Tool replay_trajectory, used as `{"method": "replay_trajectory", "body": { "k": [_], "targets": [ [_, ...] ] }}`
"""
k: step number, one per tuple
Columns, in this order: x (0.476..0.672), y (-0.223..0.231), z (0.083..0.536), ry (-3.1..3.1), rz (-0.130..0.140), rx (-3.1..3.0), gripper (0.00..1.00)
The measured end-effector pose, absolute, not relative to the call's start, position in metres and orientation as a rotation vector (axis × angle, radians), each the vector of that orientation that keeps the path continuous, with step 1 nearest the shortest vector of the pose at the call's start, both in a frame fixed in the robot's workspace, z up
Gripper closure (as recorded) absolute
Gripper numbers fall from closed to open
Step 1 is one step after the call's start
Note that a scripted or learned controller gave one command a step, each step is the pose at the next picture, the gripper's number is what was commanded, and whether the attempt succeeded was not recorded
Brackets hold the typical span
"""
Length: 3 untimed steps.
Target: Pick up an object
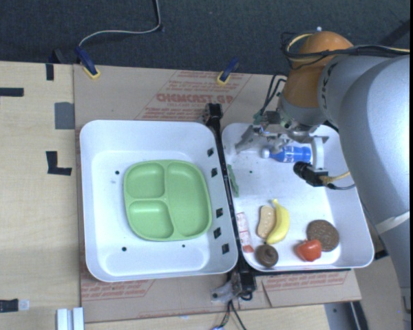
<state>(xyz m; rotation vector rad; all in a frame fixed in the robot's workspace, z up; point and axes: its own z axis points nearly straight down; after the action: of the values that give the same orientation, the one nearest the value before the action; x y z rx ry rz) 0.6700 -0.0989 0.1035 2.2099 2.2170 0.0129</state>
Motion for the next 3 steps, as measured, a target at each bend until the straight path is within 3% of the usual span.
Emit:
{"method": "replay_trajectory", "body": {
  "k": [1,2,3],
  "targets": [
    [0.669,-0.176,0.185,2.219,-0.001,2.219,0.0],
    [0.668,-0.159,0.146,2.224,-0.003,2.222,0.0],
    [0.565,-0.104,0.09,2.225,-0.002,2.223,0.0]
  ]
}}
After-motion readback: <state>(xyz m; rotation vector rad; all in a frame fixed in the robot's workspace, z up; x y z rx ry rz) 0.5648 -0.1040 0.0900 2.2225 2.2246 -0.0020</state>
